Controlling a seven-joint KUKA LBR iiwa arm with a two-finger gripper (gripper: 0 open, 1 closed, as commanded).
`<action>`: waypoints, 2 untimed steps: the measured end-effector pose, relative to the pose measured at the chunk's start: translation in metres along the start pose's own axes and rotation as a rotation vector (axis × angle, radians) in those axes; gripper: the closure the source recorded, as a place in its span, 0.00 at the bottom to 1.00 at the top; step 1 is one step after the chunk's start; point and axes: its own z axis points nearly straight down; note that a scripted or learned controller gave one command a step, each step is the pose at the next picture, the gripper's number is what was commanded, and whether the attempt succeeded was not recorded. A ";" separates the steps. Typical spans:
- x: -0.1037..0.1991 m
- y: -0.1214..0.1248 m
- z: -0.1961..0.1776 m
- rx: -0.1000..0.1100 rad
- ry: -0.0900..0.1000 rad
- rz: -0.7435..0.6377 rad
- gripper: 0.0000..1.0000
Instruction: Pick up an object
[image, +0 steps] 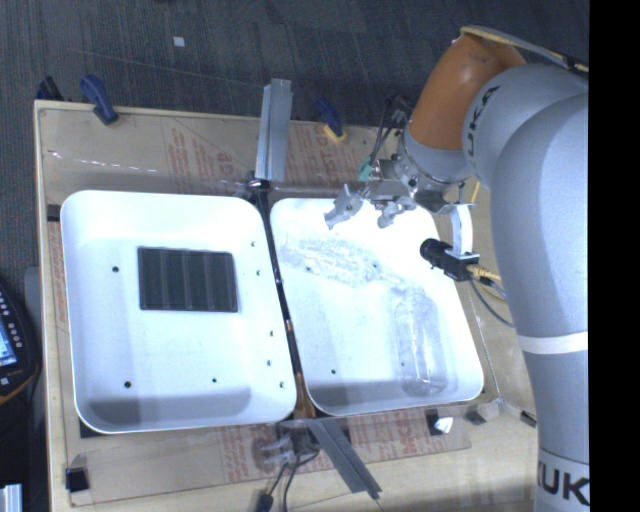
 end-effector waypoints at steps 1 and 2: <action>-0.041 -0.006 0.091 0.001 0.001 0.237 0.00; -0.038 -0.005 0.081 0.003 0.002 0.228 1.00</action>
